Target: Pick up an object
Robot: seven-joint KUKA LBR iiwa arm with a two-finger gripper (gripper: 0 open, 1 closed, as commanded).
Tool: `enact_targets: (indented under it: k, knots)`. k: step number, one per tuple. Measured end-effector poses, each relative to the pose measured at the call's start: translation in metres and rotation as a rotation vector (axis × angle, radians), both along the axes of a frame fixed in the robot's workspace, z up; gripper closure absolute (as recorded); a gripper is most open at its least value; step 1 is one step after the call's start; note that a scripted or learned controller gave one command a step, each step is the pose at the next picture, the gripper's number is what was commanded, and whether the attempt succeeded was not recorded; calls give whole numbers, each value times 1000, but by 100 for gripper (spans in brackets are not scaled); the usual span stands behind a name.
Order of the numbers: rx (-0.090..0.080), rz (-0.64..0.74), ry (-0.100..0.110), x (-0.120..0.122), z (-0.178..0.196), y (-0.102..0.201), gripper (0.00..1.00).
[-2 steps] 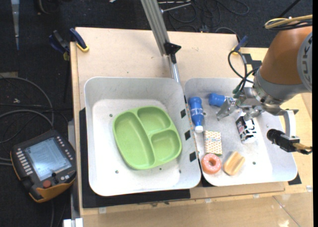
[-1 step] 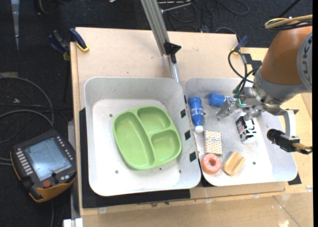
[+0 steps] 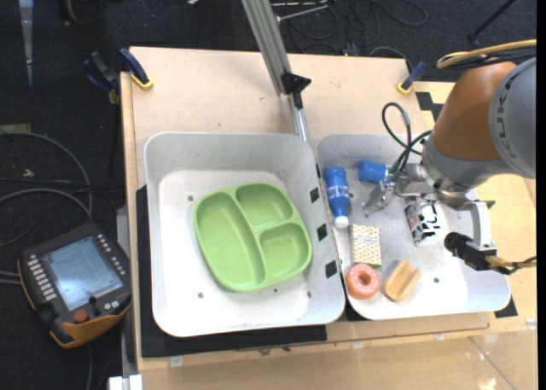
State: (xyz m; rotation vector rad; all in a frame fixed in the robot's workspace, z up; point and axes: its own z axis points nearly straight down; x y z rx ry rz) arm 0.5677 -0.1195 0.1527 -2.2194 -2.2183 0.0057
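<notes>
The right bin (image 3: 483, 293) holds several objects. A blue bottle (image 3: 336, 191) with a white cap lies along its left wall. A small blue piece (image 3: 370, 170) sits near the back. A checkered packet (image 3: 366, 245), a pink donut (image 3: 364, 281) and a tan bun (image 3: 402, 281) lie toward the front. My gripper (image 3: 424, 223) hangs low over the middle of this bin, right of the packet and above the bun. Nothing is visibly held in it.
A green divided plate (image 3: 253, 235) lies in the left bin (image 3: 162, 209). A slanted metal pole (image 3: 266, 26) ends at the bins' back edge. Black cables loop beside the wrist (image 3: 394, 124). A teach pendant (image 3: 72, 282) lies on the floor at left.
</notes>
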Motion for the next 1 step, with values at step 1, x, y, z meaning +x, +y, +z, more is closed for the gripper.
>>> enact_targets:
  k: [1]
  knots:
    - [0, -1, -10, 2, -49, 0, 0]
